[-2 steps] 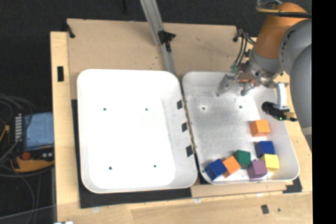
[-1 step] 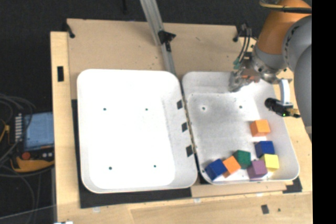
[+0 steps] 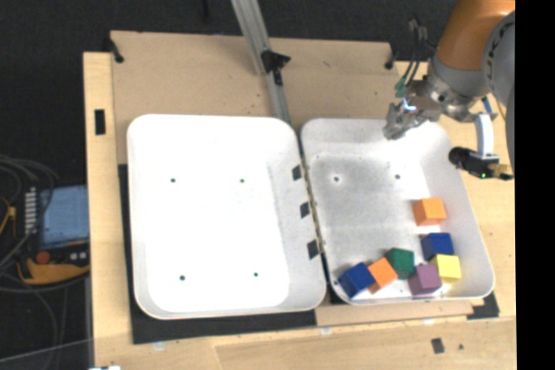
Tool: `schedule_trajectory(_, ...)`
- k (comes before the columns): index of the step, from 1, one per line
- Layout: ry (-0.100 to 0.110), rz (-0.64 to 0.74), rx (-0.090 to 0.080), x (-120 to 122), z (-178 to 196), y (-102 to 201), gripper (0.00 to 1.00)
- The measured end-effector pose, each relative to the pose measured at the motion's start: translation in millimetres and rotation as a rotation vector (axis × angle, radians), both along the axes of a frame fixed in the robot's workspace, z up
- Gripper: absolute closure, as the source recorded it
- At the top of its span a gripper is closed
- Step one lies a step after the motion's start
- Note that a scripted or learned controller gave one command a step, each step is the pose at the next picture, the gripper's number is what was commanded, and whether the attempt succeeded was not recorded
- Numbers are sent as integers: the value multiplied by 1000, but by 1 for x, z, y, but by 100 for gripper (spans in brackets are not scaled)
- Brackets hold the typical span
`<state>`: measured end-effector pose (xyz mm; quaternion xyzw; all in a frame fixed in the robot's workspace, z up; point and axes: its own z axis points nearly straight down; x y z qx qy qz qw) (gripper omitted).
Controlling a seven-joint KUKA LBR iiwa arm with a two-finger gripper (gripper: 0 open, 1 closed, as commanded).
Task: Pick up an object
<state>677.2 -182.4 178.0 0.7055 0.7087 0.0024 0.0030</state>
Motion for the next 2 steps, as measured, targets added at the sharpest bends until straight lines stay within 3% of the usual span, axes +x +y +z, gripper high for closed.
schedule_trajectory(2,-1,-1,-2,-2,118,-9,100)
